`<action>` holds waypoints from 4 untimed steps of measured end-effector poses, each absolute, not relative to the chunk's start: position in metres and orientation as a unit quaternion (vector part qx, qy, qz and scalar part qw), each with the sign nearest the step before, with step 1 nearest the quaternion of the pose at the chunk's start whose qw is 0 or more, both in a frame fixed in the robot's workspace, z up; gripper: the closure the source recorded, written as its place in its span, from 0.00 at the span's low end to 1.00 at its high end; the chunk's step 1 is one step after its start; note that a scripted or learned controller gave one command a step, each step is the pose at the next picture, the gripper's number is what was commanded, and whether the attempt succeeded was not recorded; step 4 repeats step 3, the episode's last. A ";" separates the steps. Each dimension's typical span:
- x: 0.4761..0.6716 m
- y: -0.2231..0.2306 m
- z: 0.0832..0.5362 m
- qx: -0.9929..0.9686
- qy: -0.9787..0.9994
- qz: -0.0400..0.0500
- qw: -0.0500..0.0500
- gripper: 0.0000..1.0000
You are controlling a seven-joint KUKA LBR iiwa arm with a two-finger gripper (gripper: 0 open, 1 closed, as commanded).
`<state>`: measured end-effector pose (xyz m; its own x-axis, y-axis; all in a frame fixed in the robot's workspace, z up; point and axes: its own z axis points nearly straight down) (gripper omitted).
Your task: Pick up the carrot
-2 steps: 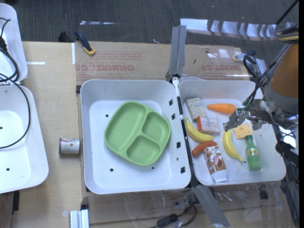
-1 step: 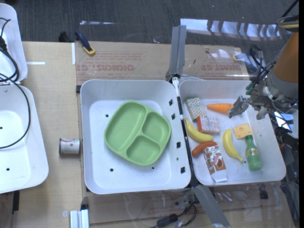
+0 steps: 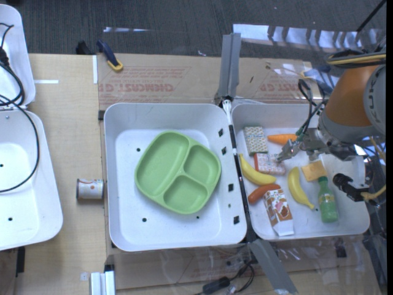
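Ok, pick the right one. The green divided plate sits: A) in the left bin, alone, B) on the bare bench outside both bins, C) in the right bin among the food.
A: the green divided plate lies in the left bin, while the carrot and other food are in the right bin.

I see bright, even light from overhead, with soft shadows inside the left bin. Glare streaks the clear plastic sheet at top right. Focus is fairly sharp throughout, and straight edges show little distortion.
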<state>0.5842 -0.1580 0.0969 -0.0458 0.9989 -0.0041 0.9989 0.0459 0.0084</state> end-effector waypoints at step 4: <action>0.641 -0.206 0.103 0.865 0.502 0.000 -0.009 0.00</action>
